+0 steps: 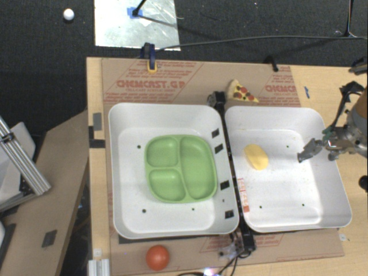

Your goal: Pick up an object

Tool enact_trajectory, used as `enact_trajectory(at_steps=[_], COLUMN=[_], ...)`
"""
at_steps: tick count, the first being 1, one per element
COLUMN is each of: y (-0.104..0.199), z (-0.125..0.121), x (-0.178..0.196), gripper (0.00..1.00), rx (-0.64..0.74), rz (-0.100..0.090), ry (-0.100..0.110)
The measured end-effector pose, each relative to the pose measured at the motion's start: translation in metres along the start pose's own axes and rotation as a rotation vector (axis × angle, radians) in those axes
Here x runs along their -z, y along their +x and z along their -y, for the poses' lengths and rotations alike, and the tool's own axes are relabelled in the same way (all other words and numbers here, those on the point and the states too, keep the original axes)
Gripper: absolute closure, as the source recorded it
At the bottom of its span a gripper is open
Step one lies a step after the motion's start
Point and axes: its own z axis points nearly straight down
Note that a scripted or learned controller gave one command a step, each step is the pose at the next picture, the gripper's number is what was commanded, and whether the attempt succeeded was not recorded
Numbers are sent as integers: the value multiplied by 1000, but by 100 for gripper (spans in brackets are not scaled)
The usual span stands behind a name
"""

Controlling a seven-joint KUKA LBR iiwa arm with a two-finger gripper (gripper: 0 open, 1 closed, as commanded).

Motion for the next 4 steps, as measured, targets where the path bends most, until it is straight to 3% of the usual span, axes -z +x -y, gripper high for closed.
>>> enact_trajectory(at_steps=[1, 3, 4], y=[0, 8, 8], z=[-3, -9, -9], x=[6, -92, -117], gripper=[0, 0, 0], rx=[3, 2, 2], rz=[3, 2, 2], ry=[-11, -9, -10])
